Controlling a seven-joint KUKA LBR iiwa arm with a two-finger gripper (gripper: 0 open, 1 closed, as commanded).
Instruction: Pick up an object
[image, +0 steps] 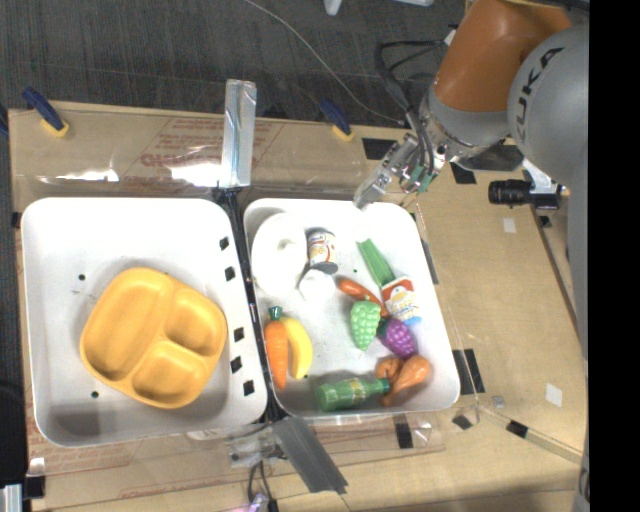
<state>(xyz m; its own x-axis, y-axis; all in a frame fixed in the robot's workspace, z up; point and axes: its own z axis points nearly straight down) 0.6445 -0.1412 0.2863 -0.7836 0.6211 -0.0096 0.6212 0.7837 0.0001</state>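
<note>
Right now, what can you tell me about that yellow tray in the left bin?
The yellow tray looks like smooth moulded plastic with rounded corners, divided into three shallow compartments, nothing visible in them. It lies flat, turned at an angle, on the floor of the left white bin, towards its front. Nothing else touches it; the gripper is far off, above the right bin's back edge.

We see even, bright light, glare on the tape strip (239, 135), soft shadows, slightly grainy focus.

Right bin (436, 330): front and right side packed with toy food (carrot (275, 350), banana (297, 346), green bottle (352, 392), grapes (399, 336)), tight gaps only. Open floor sits mid-bin, near the small can (320, 247). Left bin (40, 290): yellow divided plate (152, 336) fills the centre, margins free.
</note>
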